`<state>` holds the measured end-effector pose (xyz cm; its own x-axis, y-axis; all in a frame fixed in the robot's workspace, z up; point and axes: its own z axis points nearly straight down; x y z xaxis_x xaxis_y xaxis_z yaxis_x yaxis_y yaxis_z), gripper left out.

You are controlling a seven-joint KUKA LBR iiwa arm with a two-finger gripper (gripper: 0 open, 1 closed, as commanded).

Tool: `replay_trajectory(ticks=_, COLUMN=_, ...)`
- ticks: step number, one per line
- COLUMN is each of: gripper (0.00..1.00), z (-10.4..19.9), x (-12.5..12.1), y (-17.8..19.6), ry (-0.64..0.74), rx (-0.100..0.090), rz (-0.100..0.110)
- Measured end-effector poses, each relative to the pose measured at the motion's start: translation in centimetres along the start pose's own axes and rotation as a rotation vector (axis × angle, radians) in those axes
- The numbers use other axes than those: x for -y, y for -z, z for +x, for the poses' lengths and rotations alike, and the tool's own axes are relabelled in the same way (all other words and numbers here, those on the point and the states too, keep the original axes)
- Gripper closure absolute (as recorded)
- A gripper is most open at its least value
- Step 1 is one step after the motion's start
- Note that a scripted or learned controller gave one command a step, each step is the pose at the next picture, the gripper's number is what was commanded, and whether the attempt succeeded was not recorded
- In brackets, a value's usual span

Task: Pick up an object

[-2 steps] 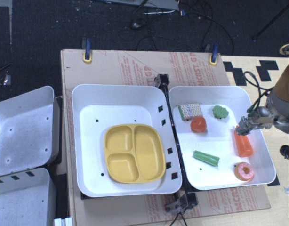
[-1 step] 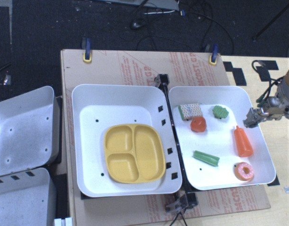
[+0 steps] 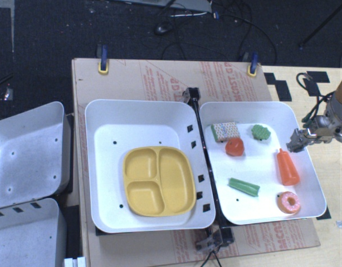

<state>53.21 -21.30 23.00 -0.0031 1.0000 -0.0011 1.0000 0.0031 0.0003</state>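
The right bin holds several small objects: a speckled block, a red round piece, a green leafy piece, an orange bottle, a green stick and a pink donut. My gripper hangs at the bin's right rim, just above and right of the orange bottle's top. Nothing shows between its dark fingertips, and their spacing is too small to read.
The left bin carries a yellow three-compartment plate. A black divider rail runs between the bins. Spare white bins lie off the bench to the left. Cables trail near the arm at right.
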Motion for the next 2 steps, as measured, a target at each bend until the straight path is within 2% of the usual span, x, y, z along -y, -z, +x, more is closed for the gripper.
replay_trajectory(ticks=1, gripper=1.00, z=4.9, x=0.0, y=0.0, ry=0.004, rx=-0.003, rz=0.001)
replay_trajectory(ticks=2, gripper=1.00, z=9.7, x=-1.2, y=-0.8, ry=0.004, rx=-0.003, rz=0.001)
